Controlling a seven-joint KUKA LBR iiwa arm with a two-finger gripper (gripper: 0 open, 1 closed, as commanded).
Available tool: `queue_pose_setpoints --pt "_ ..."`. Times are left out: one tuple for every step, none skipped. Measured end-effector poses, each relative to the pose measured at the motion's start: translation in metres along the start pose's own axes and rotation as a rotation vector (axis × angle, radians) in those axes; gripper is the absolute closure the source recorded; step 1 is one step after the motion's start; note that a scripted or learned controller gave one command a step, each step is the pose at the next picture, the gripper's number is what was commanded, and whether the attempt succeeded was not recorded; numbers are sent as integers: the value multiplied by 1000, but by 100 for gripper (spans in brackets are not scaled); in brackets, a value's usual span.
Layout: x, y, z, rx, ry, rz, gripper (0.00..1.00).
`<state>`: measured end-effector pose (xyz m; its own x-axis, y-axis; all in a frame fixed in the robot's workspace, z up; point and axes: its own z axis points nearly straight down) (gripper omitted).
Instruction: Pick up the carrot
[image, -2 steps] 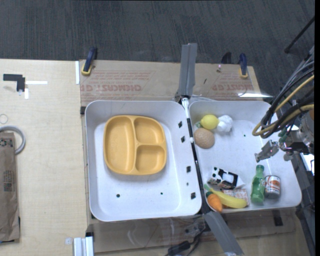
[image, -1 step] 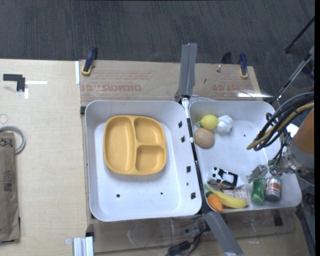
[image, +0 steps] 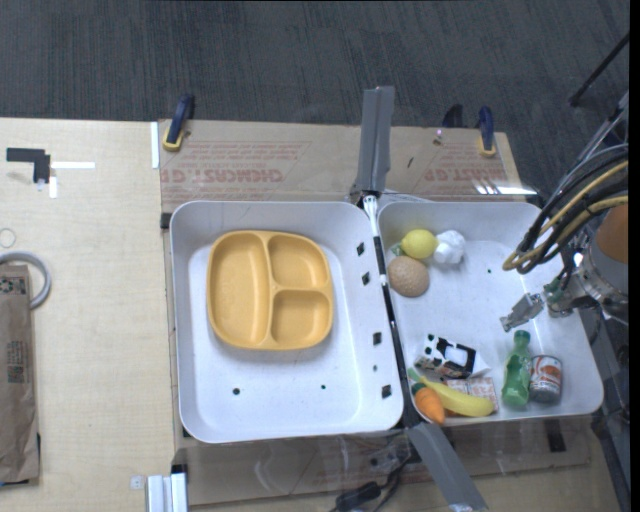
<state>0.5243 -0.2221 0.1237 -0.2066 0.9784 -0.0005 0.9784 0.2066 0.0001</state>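
Note:
The carrot (image: 428, 404), small and orange, lies in the front left corner of the right bin (image: 480, 290), pressed against a banana (image: 460, 398). My gripper (image: 522, 314) hangs at the right side of that bin, just above a green bottle (image: 517, 370). It is well to the right of the carrot and behind it, not touching it. The arm's wrist and cables hide the bin's right rim.
Also in the right bin are a lemon (image: 418, 243), a white lump (image: 449, 248), a brown round fruit (image: 408, 276), a black and white toy (image: 447, 351) and a can (image: 545, 378). The left bin (image: 200, 390) holds a yellow divided plate (image: 270, 290).

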Motion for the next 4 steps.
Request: queue_pose_setpoints --pt "7 -15 33 0 6 -114 0" --pt "13 -44 33 0 4 -112 0" --pt "1 -8 0 -1 -2 -294 0" --pt "4 -19 32 0 0 -363 0"
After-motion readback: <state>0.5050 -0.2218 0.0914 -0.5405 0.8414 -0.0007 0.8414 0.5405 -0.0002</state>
